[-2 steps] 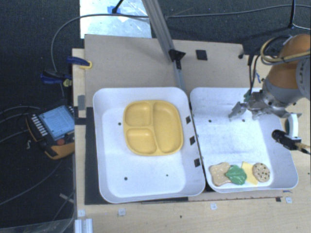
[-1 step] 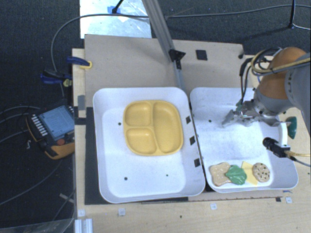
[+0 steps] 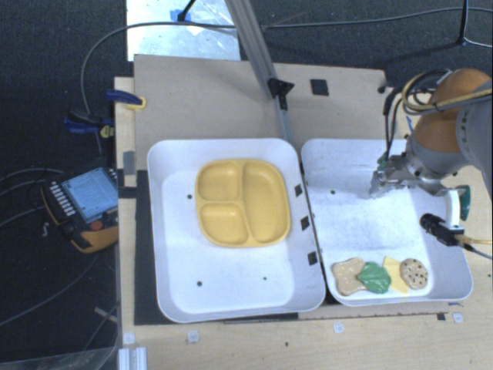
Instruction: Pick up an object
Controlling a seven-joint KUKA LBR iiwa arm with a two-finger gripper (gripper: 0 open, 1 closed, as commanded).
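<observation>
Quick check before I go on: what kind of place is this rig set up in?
Most likely a robotics lab test bench, not a kitchen: two white bins on a cardboard-topped bench, toy food and a yellow plate, loose cables and clamps around it.

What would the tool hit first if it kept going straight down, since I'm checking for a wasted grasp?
Probably just the bare floor of the right shallow white bin; the tool hangs above its upper part, apart from the toy food pieces, though depth is unclear.
</observation>
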